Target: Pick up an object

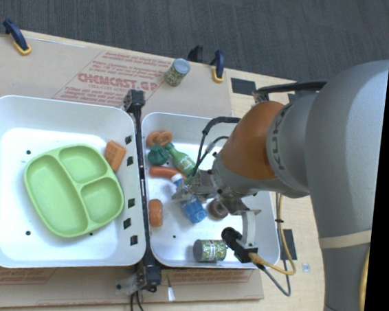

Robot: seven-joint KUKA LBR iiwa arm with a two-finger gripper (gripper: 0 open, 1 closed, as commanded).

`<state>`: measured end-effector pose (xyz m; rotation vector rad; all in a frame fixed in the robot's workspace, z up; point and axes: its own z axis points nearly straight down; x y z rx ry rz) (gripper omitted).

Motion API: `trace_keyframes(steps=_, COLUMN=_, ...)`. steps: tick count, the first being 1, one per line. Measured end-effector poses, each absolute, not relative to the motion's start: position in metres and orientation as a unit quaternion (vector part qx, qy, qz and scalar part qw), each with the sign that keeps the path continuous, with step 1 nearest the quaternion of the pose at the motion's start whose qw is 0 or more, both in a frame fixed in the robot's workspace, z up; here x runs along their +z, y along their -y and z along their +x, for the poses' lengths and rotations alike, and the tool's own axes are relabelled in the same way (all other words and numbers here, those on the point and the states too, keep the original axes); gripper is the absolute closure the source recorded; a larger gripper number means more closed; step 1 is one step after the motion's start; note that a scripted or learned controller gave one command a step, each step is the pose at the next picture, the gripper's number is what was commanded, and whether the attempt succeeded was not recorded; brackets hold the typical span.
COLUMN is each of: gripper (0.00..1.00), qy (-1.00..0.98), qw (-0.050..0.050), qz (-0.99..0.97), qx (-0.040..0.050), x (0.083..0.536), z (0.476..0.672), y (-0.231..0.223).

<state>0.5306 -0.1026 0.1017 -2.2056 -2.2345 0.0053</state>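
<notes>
The right bin held one blue block under the gripper, one green can at five o'clock, and two orange pieces at nine. The left bin held one green divided plate. Whether the gripper was open or closed, I cannot tell.

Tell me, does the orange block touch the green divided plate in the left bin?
Apart. The camera view shows a white strip of bin floor between the orange block and the green divided plate.

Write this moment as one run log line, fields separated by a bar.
arm: over right bin | gripper: low beside blue object | grasp: cannot tell
</notes>
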Motion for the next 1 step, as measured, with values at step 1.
trace_keyframes(steps=1, gripper=1.0, qy=0.71, qw=0.0, qz=-0.705, qx=0.0001, x=0.1921, z=0.4822, y=0.077)
